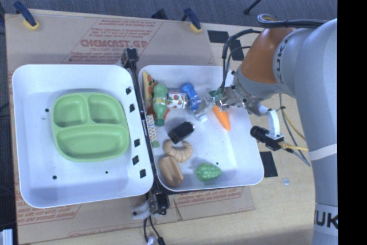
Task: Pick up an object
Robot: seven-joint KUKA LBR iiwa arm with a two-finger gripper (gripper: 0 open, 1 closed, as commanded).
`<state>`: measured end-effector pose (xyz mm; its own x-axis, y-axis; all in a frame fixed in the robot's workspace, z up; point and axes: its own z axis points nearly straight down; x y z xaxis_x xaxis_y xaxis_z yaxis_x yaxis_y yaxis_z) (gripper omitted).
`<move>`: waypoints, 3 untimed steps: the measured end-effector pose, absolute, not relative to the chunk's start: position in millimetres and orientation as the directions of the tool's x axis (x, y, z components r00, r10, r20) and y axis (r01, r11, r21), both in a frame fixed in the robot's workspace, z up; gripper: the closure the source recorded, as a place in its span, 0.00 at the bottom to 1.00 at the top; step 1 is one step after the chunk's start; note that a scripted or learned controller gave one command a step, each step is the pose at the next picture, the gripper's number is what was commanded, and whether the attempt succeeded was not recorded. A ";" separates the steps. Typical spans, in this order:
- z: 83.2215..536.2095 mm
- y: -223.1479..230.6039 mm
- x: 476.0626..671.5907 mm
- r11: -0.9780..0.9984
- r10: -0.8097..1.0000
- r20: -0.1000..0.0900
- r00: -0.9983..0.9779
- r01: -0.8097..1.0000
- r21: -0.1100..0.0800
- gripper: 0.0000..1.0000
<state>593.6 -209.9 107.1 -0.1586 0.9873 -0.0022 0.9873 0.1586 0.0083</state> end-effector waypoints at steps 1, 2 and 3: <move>113.8 -208.6 591.9 0.162 0.987 0.002 -0.162 0.987 0.000 1.00; 113.7 -208.6 591.8 0.163 0.987 0.002 -0.163 0.987 0.000 0.00; 94.4 -201.4 589.7 0.263 0.965 0.003 -0.263 0.965 0.001 0.00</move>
